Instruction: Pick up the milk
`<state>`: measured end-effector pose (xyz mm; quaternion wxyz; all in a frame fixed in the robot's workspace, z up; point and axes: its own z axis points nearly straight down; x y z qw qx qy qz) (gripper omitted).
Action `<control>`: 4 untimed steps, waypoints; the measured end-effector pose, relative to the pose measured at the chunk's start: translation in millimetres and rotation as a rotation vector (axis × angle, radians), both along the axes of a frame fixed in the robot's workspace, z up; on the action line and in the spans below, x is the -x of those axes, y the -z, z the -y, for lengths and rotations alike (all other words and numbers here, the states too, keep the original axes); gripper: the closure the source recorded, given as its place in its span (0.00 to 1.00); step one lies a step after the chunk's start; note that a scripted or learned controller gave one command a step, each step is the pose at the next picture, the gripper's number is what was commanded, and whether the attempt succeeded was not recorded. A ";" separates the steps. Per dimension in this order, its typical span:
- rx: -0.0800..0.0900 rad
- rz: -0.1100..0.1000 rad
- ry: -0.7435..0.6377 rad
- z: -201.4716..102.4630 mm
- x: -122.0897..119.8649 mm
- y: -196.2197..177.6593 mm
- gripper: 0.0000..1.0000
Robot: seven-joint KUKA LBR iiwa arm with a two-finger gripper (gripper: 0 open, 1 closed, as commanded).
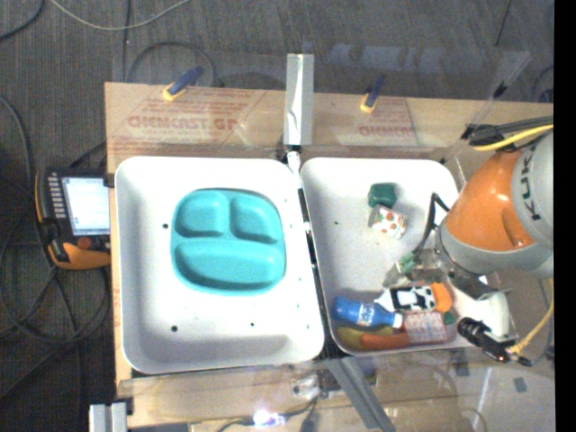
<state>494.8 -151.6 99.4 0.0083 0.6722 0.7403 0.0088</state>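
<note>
The milk, a small carton with black and white patches, lies near the front of the right bin. It sits between a blue bottle and an orange piece. My gripper hangs right over the carton's far edge, under the grey and orange wrist. The wrist and the clutter hide the gripper's tips.
Further back in the right bin are a green block and a white box with orange dots. A pinkish packet and a red-orange item lie along the front wall. The left bin holds a turquoise divided plate.
</note>
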 end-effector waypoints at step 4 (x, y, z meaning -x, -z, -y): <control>0.011 -0.011 0.047 17.6 -89.4 0.1 0.00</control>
